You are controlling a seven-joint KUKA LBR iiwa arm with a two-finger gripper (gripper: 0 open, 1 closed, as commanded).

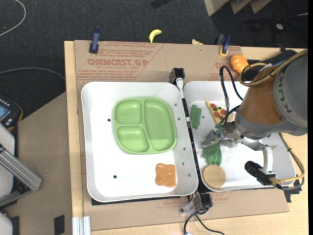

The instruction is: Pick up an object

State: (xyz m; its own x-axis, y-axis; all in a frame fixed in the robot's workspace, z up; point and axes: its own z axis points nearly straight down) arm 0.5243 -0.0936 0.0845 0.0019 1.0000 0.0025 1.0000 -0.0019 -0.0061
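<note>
My gripper [213,139] hangs low in the right bin [234,184], near its left side, with the grey and orange arm [266,104] reaching in from the right. Directly under and in front of it lies a dark green leafy piece [213,155], which it touches or nearly touches. A green pod [195,116] lies to its back left. A pizza slice [216,109] rests just behind it. A round tan disc [213,176] sits at the bin's front edge.
The left bin [95,131] holds a light green divided plate [145,125] and an orange piece [166,175] at its front right. On the bench behind lie a small orange fruit [238,61] and a yellow banana [155,34]. Blue clamps [95,40] grip the back edge.
</note>
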